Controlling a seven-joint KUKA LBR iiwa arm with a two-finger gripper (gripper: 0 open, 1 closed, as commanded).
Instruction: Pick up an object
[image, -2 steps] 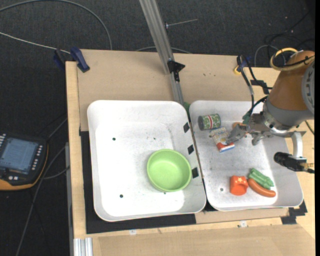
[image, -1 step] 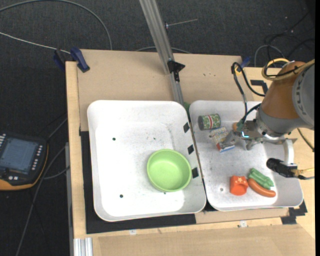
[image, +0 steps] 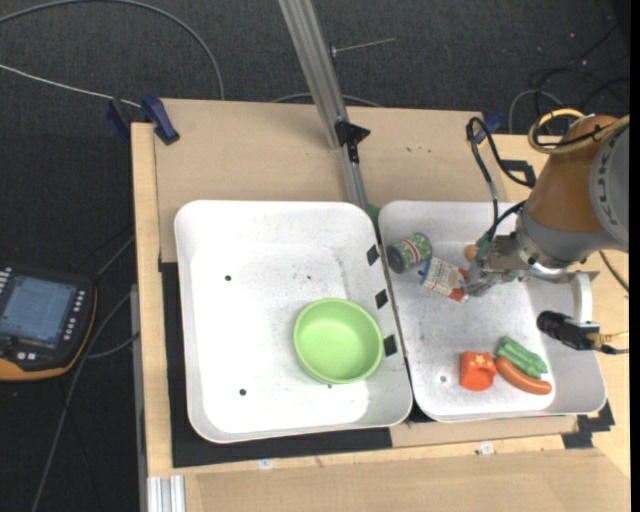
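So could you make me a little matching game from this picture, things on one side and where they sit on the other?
Things:
1. green bowl
2. can
3. orange pepper
4. gripper

Places:
A. near corner of the right bin, beside a carrot
B. left bin
C. far side of the right bin, lying by its left wall
D. over the middle of the right bin, at a small white packet

Pairs: 1-B, 2-C, 3-A, 4-D
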